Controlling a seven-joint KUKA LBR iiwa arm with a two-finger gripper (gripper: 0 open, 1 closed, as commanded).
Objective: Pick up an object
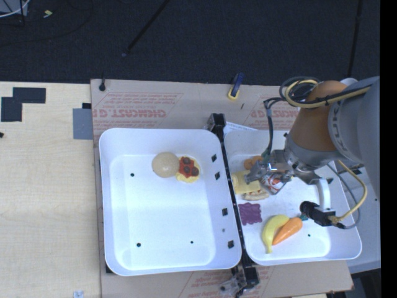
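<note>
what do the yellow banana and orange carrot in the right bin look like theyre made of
Curved yellow banana: probably moulded plastic, smooth with a faint sheen and one even colour. Tapered orange carrot leaning on it: likely the same toy plastic, uniform and slightly glossy. Foam or rubber cannot be ruled out.

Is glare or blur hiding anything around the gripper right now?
Camera view: white bins bright, not washed out; gripper small, cluttered with cables, soft; banana and carrot read clearly.
</note>
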